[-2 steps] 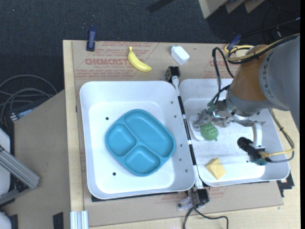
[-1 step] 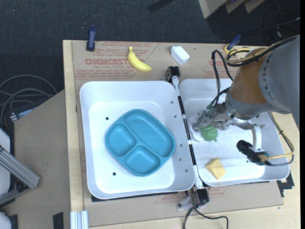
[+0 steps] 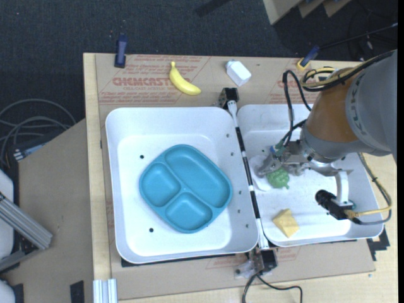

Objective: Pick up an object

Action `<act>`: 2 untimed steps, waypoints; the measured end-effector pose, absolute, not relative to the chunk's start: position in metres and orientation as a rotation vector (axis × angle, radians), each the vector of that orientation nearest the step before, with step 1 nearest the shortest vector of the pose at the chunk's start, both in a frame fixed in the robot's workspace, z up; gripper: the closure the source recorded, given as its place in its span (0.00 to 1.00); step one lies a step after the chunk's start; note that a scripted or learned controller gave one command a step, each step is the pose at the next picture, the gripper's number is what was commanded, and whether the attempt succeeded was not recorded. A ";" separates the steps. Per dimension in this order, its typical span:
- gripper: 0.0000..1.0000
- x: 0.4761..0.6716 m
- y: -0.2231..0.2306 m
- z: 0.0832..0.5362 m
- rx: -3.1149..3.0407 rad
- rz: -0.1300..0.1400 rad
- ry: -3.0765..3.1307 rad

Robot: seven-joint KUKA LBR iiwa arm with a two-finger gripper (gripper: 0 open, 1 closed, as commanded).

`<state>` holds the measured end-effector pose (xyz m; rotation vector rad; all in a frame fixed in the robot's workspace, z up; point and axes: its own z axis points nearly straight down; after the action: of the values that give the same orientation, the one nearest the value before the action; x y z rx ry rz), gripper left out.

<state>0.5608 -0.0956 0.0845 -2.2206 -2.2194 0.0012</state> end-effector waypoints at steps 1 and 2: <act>0.00 0.564 -0.094 0.084 -2.222 0.000 -2.221; 0.00 0.554 -0.092 0.084 -2.221 0.001 -2.219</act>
<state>0.5539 -0.0917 0.0845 -2.2211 -2.2190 0.0012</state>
